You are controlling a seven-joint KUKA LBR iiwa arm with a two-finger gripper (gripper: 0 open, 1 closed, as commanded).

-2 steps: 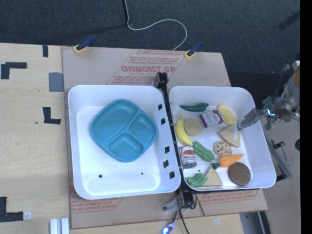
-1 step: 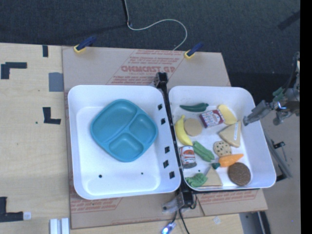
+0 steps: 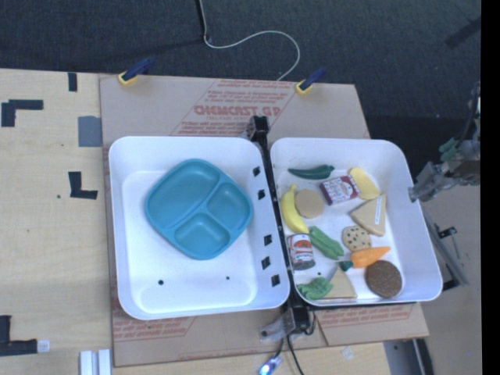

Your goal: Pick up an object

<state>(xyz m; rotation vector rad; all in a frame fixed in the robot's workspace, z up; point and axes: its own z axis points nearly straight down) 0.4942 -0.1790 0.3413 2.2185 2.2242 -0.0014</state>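
The pincer (image 3: 428,184) hangs just outside the right bin (image 3: 406,162), off its right rim and touching nothing; whether it is released or clenched, I cannot tell from here. Looks like the approach step: nothing is picked yet. The toy foods lie inside the right bin, the orange carrot (image 3: 369,256) nearest. Next it needs to swing over and descend.

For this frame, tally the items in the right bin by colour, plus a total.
Green: 3, pepper, pod, leafy piece
Yellow: 3, banana, lemon, cheese wedge
Brown or tan: 4
Orange: 1, carrot
Red-labelled: 2, packet, can
Total: 13
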